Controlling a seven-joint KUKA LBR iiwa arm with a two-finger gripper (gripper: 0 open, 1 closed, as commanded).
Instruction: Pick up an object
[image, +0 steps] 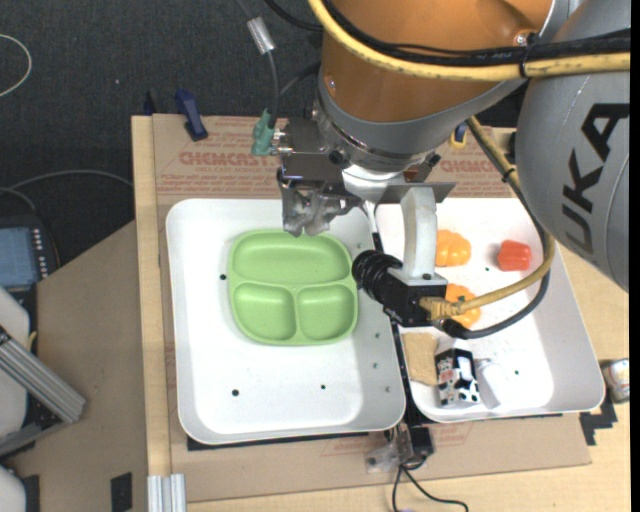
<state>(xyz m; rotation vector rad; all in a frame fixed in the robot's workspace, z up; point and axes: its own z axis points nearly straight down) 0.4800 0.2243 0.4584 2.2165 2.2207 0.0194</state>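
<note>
A green divided plate (293, 286) lies in the left bin (200, 330), in its upper middle. My gripper (305, 218) hangs just over the plate's far rim, reaching down from the big orange and grey wrist. In the right bin (530, 385) I see a yellow-orange object (452, 248), a red-orange block (515, 255), another orange piece (462, 302) partly behind a cable, and a small black-and-white cow-patterned item (458, 381) near the front.
The arm's wrist and a black cable with a yellow hose (420, 295) cross over the divider between the bins. The bins rest on a cardboard sheet (160, 180). A blue clip (190, 113) sits at its far left corner.
</note>
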